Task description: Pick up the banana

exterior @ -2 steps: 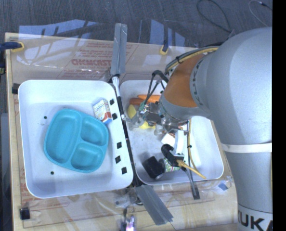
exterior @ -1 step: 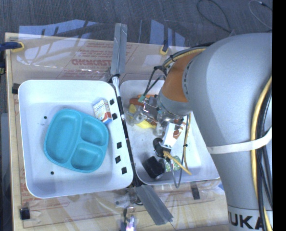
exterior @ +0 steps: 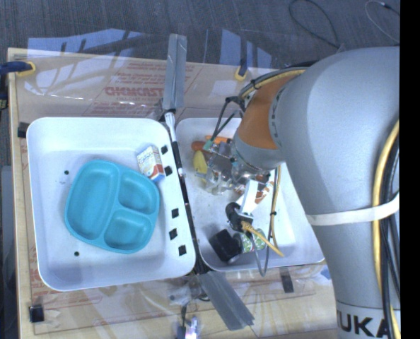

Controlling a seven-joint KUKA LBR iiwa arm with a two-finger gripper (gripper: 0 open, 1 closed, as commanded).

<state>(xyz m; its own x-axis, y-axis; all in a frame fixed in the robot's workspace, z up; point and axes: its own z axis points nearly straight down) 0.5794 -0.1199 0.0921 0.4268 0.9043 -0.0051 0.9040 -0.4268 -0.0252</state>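
Trouble could come fast here. The banana is small and yellow. It lies inside the right bin, near that bin's far left corner and just beside its left wall. The arm reaches down into the right bin, and its jaws hang low near the banana, on the side away from the wall. The wrist and wires hide them, so nobody can tell if the jaws are wide, narrow, or holding anything. The banana looks like it is resting on the bin floor, not lifted yet.

The banana is close to the wall, so the jaws may bump the wall or push the banana away instead of pinching it. The banana is round and smooth, so it could slip out. A black thing and a green and yellow thing lie at the near end of the right bin. Loose wires hang down over them and could snag.
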